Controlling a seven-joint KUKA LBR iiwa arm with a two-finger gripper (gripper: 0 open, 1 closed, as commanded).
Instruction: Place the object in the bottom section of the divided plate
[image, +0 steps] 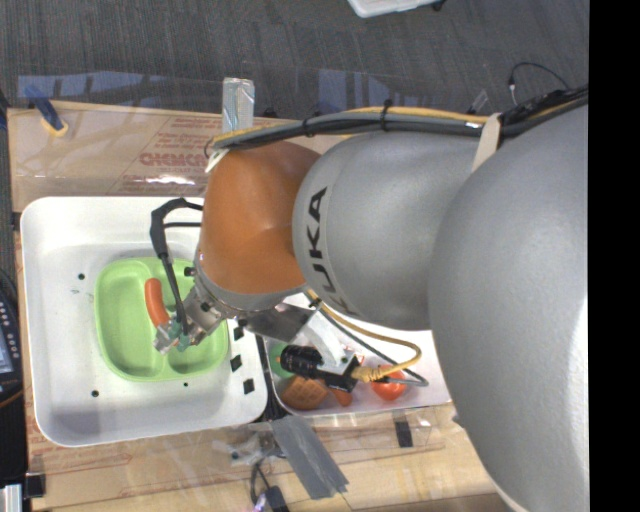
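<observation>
A green divided plate (122, 330) lies in the left white bin (60, 260). An orange-red sausage-shaped object (154, 301) rests on the plate's upper middle part, near a divider ridge. My gripper (176, 339) hangs low over the plate's right side, just below and right of the orange object's lower end. From this angle I cannot tell whether anything sits in its tip. The wrist and the orange band hide the plate's right edge.
The arm's bulk covers most of the right bin (430, 395). At its visible lower edge lie a brown rounded item (303, 394) and a red item (392, 389). A black cable (160, 225) loops over the left bin's top.
</observation>
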